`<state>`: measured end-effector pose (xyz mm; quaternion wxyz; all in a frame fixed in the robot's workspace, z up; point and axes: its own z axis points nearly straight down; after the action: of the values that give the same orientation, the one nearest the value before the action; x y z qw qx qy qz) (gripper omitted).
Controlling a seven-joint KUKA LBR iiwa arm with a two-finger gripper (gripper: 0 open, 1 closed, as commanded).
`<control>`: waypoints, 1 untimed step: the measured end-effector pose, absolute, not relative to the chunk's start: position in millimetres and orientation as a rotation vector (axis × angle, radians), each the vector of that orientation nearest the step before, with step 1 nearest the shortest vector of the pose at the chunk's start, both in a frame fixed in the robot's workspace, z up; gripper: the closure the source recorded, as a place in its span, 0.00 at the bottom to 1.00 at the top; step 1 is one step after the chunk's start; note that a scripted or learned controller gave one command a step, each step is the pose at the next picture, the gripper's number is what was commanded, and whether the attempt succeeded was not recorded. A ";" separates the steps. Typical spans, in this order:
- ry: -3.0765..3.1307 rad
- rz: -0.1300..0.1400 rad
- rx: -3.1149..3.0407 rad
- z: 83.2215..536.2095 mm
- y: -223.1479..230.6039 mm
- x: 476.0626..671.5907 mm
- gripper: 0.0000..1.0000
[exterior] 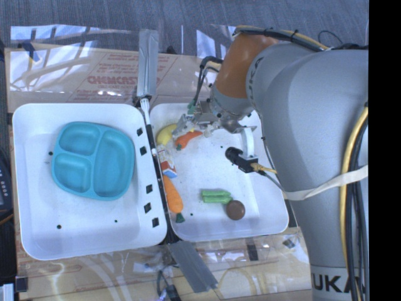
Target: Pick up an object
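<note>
The grey arm (pixel 301 105) with its orange band (pixel 241 61) reaches in from the right over the right bin (pixel 276 221), and its pincer (pixel 191 127) sits low at that bin's upper left corner. An orange-red piece (pixel 187 139) lies right at the fingertips, touching or nearly so, but whether it is gripped and how far apart the fingers stand cannot be told from this angle. Just left of it is a yellow banana-like toy (pixel 165 134) against the bin's left wall. Lower along that wall lies a toy carrot (pixel 173 196), tip pointing up. Near the bin's lower middle rests a green piece (pixel 215 197), with a brown ball (pixel 235 210) just beside it. The left bin (pixel 37 231) holds a blue divided plate (pixel 94 160). Both bins stand on the table (pixel 75 74).
</note>
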<state>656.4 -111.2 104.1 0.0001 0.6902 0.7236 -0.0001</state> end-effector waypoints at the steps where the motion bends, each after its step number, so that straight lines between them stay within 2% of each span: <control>1: 2.282 -0.002 2.160 114.3 -109.2 657.1 1.00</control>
<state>657.1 -109.2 114.3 -0.0001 0.6875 0.7262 -0.0005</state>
